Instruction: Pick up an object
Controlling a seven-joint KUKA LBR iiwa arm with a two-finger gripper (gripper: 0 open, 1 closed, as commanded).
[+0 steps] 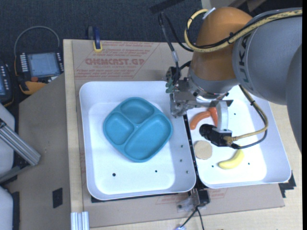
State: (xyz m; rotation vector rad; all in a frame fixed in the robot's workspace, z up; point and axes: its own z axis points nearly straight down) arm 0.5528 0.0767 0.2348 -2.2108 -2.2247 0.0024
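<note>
My gripper (pixel 178 104) hangs over the wall between the two bins, at the right bin's upper left corner, under the grey and orange wrist. Just right of it in the right bin lies an orange carrot-shaped piece (pixel 198 119), partly covered by the arm. Nearer the front of that bin are a tan round disc (pixel 203 150) and a yellow banana (pixel 230 160). A blue divided plate (pixel 137 128) rests in the left bin, close to the gripper's left side. Nothing is visibly held.
The left bin (pixel 96 128) and right bin (pixel 268 171) are white and shallow, sitting on a cardboard sheet (pixel 120 56). A yellow clamp (pixel 97 44) sits at the sheet's far edge. A handheld controller (pixel 41 63) lies off the bench to the left.
</note>
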